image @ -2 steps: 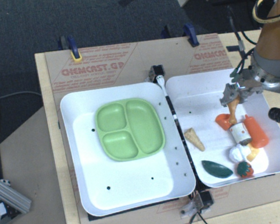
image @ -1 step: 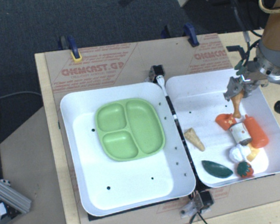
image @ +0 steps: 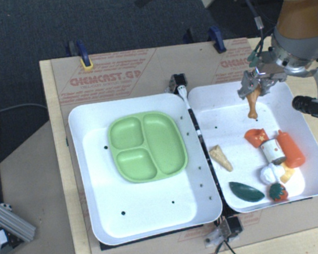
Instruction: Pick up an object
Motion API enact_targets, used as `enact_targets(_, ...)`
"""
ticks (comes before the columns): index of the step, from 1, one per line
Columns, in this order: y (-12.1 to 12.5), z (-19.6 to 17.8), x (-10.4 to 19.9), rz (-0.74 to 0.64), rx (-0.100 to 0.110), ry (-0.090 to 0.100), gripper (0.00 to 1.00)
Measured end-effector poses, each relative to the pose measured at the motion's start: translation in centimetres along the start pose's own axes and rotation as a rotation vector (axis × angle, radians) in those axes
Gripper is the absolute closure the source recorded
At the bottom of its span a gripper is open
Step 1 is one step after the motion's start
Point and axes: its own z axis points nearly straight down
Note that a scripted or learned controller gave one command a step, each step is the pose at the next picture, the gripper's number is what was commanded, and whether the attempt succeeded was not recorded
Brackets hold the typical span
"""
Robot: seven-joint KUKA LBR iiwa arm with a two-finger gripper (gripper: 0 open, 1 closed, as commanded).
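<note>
My gripper [image: 256,84] hangs over the far part of the right bin [image: 309,131]. It is shut on the top end of a thin tan-orange stick [image: 253,106], which dangles below the fingers, above the bin floor. Lying in the same bin are an orange-red piece [image: 255,137], a white cylinder [image: 272,150], a long orange toy [image: 292,149], a beige wedge [image: 221,159], a dark green leaf shape [image: 246,191], a small white ball [image: 268,174] and a red strawberry-like toy [image: 278,192].
The left bin [image: 96,179] holds a light green divided plate [image: 148,145]. A black divider [image: 198,135] runs between the bins. The arm's grey and orange body [image: 300,21] fills the upper right. A black part [image: 312,106] sticks out over the right bin's far-right rim.
</note>
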Motion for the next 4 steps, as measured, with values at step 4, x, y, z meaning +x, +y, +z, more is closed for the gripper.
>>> enact_targets(4,4.3,2.2,3.6,0.004,0.010,0.001,1.00)
